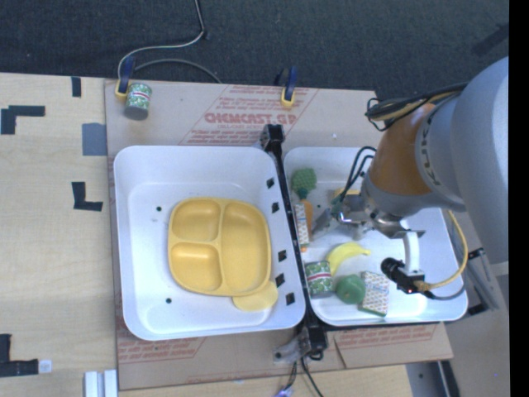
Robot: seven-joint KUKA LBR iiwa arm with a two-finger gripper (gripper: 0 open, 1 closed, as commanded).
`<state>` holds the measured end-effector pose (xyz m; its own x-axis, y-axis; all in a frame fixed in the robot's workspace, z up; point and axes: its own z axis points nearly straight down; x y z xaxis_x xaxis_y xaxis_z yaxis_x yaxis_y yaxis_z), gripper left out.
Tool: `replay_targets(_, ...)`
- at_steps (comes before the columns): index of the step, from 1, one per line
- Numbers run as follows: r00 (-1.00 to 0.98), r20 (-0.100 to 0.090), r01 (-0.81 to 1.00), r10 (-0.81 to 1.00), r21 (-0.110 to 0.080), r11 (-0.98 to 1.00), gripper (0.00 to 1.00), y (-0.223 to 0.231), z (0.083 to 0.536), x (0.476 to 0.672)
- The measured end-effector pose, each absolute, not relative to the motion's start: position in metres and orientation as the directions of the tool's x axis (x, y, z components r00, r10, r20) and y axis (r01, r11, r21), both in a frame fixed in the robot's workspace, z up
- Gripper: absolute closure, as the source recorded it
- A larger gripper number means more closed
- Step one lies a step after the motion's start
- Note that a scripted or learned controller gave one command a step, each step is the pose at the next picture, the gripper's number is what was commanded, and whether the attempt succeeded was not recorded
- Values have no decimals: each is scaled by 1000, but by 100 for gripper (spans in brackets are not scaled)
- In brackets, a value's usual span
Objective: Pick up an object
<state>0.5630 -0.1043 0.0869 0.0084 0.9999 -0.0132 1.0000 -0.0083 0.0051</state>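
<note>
The right bin (430, 308) holds several small items: a green broccoli-like piece (303, 179), an orange packet (303, 221), a yellow banana (347, 255), a green-labelled can (317, 278), a green block (350, 288) and a patterned packet (375, 293). My gripper (345, 215) reaches down into this bin just above the banana and right of the orange packet. Its metal fingers are tangled with cables in view, and nothing shows between them.
The left bin (140, 246) holds a yellow divided tray (220, 246) with a small yellow disc (254, 298) at its lower right. A small can (137, 100) stands on the cardboard at the back left. Black clips line the wall between the bins.
</note>
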Motion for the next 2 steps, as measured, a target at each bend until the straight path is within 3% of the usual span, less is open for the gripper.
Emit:
replay_targets(1, 3, -8, 1000, 1000, 2, -3, 0, -99, 86, 595)
replay_targets(2, 0, -4, 1000, 1000, 2, 0, 0, -99, 85, 640)
